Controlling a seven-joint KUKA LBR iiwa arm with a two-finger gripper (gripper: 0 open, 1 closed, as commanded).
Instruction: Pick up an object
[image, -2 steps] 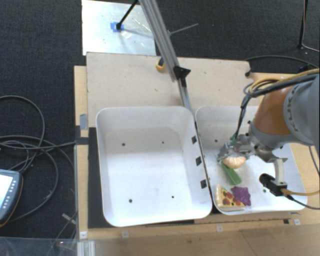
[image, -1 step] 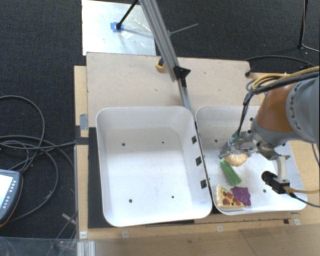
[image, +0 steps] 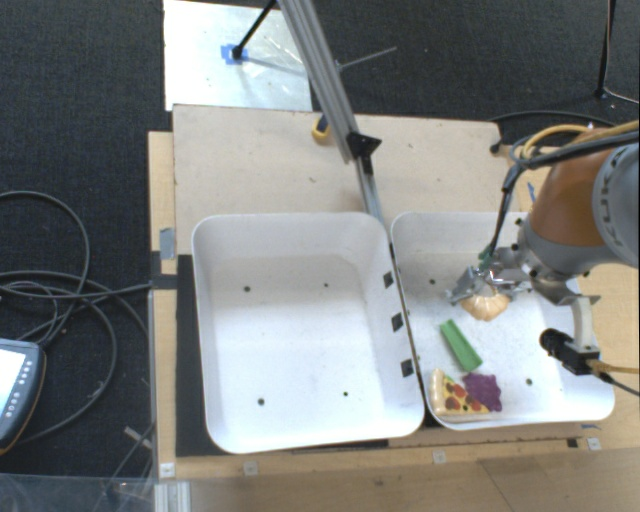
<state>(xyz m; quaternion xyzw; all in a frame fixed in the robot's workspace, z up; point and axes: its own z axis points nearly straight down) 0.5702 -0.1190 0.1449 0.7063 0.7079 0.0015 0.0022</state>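
Green block (image: 461, 344), pizza slice (image: 452, 392), purple grapes (image: 485, 389) nearby.

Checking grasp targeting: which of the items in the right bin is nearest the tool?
The tan, rounded bread-like piece, right under the tool. The green flat block, pizza slice and purple grape cluster lie farther toward the bin's front.

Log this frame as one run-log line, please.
arm: over right bin | gripper: at tan object, grasp unclear | other items: green block, pizza slice, purple grapes | left bin: untouched
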